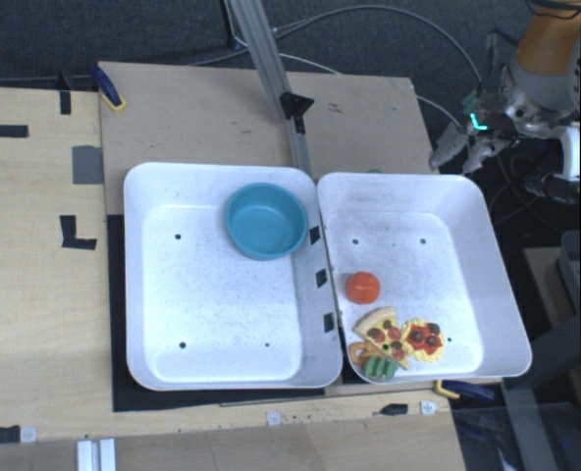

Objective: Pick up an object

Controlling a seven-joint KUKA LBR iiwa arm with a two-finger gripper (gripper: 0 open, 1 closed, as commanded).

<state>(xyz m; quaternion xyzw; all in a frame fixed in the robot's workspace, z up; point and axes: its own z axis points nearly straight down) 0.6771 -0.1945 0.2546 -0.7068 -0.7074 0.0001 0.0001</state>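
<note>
Overhead slanted view of the counter [222, 106] with two shallow white bins set side by side. The left bin [163, 292] holds a blue bowl [266, 221], upright, near its upper right corner. The right bin [457, 253] holds three small items gathered toward its lower left: an orange ball [362, 287], and below it a toy pizza slice [381, 330] with a second, yellow and red piece [424, 339] just beside it; a small green piece [377, 366] lies against the lower edge of the slice. All of these rest on the bin floors, apart from the arm.

The arm [546, 37], grey with an orange band, enters at the upper right. Its end effector [459, 153] hangs outside the right bin, just beyond that bin's upper right corner and above the counter's edge, well apart from every item. Two dark fingers appear spread somewhat, with nothing between them; the end effector carries no load.

Stage of the task: judged from this arrangement, no pick has been made. Nothing is lifted, and the end effector is not yet over either bin. What remains is the whole sequence: travel over a bin, descent onto a chosen item, closure, and lift. The ball and the pizza pieces are the nearest candidates; the bowl lies farther off, across the divide between the bins. The closely grouped toy pieces may prove harder to isolate than the ball, which stands a little apart.
</note>
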